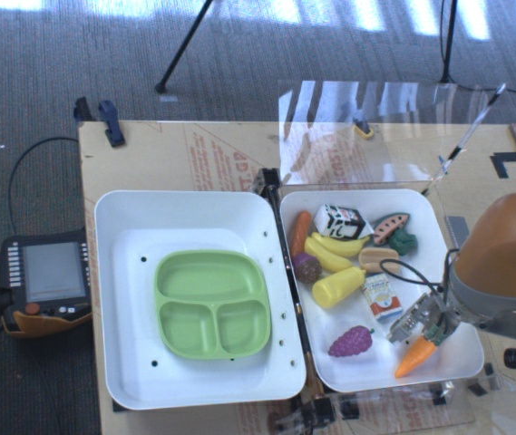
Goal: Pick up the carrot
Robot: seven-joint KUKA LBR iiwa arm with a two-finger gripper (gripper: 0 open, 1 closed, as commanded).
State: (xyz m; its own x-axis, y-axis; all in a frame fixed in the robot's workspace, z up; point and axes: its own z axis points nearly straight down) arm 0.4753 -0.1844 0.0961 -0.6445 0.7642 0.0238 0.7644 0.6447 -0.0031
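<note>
Your gripper sits low in the right bin, clenched on the carrot, whose green top lies between the fingers while its orange body points down-left from them. A juice carton lies just up-left.

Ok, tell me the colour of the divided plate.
Light green; the divided plate shows best in the camera view.

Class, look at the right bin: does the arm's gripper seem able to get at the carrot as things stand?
Probably yes. The gripper is right at the carrot's green top, in the right bin's near corner, and nothing lies over the carrot; the grapes sit apart.
</note>
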